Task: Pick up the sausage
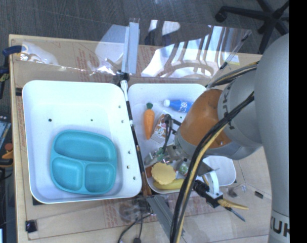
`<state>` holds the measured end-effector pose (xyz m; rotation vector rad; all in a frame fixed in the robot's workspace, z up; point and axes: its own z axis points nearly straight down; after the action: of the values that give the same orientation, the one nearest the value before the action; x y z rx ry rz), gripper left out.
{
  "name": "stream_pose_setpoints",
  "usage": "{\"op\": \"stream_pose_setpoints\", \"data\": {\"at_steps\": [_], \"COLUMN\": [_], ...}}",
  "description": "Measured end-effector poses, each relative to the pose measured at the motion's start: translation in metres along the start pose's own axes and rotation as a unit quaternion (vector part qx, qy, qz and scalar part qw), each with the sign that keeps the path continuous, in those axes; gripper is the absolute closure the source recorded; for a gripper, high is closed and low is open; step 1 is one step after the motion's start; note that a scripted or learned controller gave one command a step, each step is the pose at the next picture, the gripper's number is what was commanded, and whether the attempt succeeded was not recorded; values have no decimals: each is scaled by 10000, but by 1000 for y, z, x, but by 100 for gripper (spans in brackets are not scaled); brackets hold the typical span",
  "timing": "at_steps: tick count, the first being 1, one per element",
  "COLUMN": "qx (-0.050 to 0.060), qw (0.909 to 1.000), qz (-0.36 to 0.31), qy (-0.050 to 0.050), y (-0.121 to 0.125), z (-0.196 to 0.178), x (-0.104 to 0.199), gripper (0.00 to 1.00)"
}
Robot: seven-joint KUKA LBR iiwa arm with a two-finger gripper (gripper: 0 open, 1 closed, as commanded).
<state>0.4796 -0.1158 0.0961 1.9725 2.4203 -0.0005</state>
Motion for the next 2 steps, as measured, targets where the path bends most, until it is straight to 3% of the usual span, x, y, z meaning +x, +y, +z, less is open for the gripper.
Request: {"op": "stream_pose_setpoints", "data": {"at_steps": [2], "qx": [4], "qw": [9986], "qz": [-534], "qy": [8], "y": [-1], "z": [1], "x": [-3], "gripper": [0]}}
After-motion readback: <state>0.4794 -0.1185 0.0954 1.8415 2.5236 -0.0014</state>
